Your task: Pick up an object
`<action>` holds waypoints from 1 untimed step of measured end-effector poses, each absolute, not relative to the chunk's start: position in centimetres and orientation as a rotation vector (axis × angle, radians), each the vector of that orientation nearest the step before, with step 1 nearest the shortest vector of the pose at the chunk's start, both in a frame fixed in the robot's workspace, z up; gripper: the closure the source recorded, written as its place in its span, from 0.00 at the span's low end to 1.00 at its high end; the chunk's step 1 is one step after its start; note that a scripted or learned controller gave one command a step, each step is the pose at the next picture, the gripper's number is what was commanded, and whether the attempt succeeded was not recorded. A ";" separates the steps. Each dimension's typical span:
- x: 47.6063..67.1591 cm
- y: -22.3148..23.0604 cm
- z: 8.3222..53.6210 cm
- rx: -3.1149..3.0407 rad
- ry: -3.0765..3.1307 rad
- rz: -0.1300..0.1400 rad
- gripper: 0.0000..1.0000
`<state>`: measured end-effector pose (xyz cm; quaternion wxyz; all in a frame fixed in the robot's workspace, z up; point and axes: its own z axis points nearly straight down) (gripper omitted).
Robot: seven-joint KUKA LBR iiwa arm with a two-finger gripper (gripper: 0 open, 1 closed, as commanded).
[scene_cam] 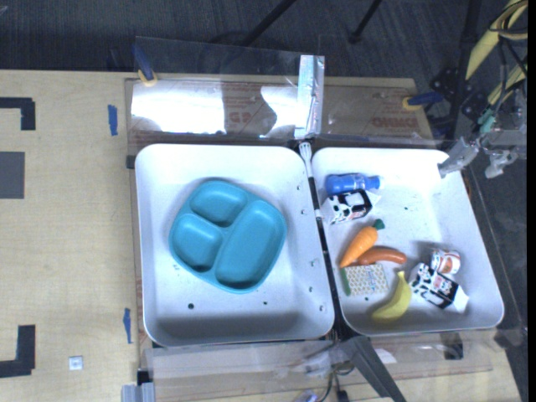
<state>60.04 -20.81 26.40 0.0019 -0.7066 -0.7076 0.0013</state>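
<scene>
Bench [59,249], pale wood top, with black corner marks along its left side.

Left bin [155,308], white and shallow, standing just beside its twin with their rims touching along the middle.

Right bin [479,249], white and shallow, holding all the small items.

Plate [228,234], blue, divided into three sections, lying flat in the middle of the left bin.

Arm with gripper [459,159], grey metal, at the far right corner of the right bin, above the rim and well apart from every item. Nothing is seen in it. Whether the claw is spread or pressed together cannot be told.

Milk carton [440,281], cow-patterned, lying on its side near the right bin's near right corner.

Banana [395,301], yellow, curved, just beside the carton on its left.

Carrot [360,243], orange, slanting across the middle of the right bin.

Bottle [352,182], blue, lying on its side at the far left of the right bin.

Small carton [347,208], black and white, touching the bottle on its near side.

Sausage [381,257], reddish orange, lying against the carrot.

Waffle [365,280], tan and square, between the sausage and the banana.
</scene>
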 end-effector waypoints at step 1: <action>64.4 -13.0 15.4 -1.853 -2.529 0.004 0.00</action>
